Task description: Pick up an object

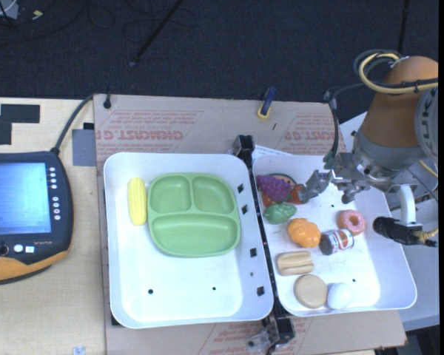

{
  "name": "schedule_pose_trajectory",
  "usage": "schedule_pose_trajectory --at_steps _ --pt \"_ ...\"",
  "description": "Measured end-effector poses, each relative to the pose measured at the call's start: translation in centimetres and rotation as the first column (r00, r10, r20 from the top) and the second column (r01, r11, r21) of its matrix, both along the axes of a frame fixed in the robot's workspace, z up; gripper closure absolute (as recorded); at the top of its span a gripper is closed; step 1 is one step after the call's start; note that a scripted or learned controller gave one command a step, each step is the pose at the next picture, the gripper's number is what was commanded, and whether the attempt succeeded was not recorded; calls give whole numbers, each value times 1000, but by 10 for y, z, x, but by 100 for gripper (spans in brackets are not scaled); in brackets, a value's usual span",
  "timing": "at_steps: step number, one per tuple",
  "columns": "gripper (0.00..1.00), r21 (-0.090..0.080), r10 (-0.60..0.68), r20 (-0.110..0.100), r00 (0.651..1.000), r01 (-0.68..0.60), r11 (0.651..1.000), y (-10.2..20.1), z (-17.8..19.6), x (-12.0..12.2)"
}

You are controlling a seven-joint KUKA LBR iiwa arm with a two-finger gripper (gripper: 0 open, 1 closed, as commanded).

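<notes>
arm point(399, 117): cut by right edge | pendant point(22, 205): cut by left edge

The scene is seen by one camera, set high above the bench point(66, 302) and pointed down at a slant. Both white bins are taken in whole: the left bin point(133, 287) sits in the middle of the picture and the right bin point(392, 287) beside it. The dark floor behind the bench is seen along the top. The arm point(399, 109) is seen coming in from the right side. The camera is set far enough back that a screen point(18, 213) at the left edge is caught too.
</notes>
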State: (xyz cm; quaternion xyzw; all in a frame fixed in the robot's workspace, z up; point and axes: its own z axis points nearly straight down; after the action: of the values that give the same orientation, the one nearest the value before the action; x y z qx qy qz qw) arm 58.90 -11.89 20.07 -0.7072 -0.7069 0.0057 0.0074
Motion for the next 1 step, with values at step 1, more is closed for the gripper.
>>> schedule_pose_trajectory --at_steps 1 --pt "0 -1 2 11 1000 -2 1000 0 8 2"
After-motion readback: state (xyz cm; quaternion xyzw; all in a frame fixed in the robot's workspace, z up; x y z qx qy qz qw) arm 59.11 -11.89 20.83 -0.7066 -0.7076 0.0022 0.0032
